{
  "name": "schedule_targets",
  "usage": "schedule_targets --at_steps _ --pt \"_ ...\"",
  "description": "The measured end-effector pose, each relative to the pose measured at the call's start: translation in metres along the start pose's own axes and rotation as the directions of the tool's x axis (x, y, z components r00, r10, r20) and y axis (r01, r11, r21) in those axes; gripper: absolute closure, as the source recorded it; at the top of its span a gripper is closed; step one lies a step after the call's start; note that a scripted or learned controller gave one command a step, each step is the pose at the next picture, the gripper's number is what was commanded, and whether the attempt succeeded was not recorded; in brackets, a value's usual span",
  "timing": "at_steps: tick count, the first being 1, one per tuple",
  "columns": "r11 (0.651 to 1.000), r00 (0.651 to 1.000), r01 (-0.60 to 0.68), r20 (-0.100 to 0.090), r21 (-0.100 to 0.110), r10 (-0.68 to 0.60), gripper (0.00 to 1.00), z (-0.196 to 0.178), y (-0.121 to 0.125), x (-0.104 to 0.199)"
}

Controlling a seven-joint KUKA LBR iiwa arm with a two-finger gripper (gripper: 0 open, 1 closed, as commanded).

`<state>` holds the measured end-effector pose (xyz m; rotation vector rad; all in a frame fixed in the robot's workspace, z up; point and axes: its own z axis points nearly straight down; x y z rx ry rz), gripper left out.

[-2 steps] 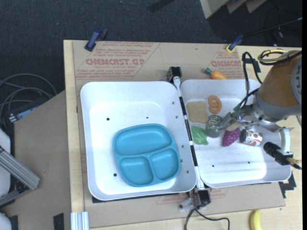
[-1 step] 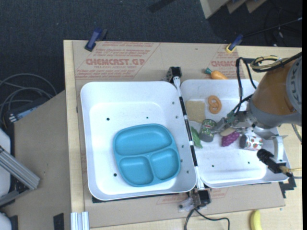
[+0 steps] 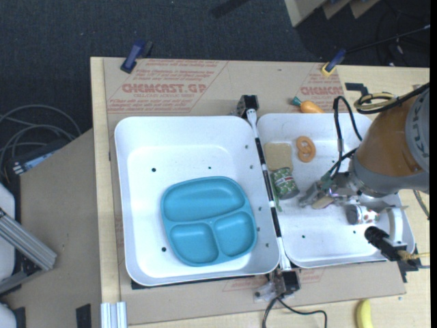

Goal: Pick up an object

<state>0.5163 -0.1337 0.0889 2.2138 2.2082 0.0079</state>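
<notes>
The gripper (image 3: 315,197) hangs low in the right bin (image 3: 321,248), its metal fingers pointing left toward a green packet (image 3: 284,182) by the bin's left wall; whether they are spread or closed is too blurred to tell, and nothing shows between them. Behind lie a tan flat item (image 3: 278,154) and an orange pretzel-like piece (image 3: 304,149). The left bin (image 3: 136,183) holds a blue divided tray (image 3: 208,219).

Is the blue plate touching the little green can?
Apart. The camera view shows the blue plate lying in the left bin, while the green can lies beyond the divider, in the right bin.
</notes>
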Motion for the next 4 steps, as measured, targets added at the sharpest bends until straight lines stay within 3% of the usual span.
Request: schedule_targets --at_steps 1,2,3,4 --pt "1.0 1.0 0.002 -0.005 0.011 -0.002 1.0 -0.005 -0.004 0.003" --pt "1.0 1.0 0.005 -0.008 0.01 -0.005 1.0 -0.097 0.072 0.074" --pt "1.0 1.0 0.004 -0.008 0.015 -0.004 1.0 -0.131 0.041 0.09" --pt "1.0 1.0 0.002 -0.007 0.016 -0.002 1.0 -0.145 -0.003 0.056"
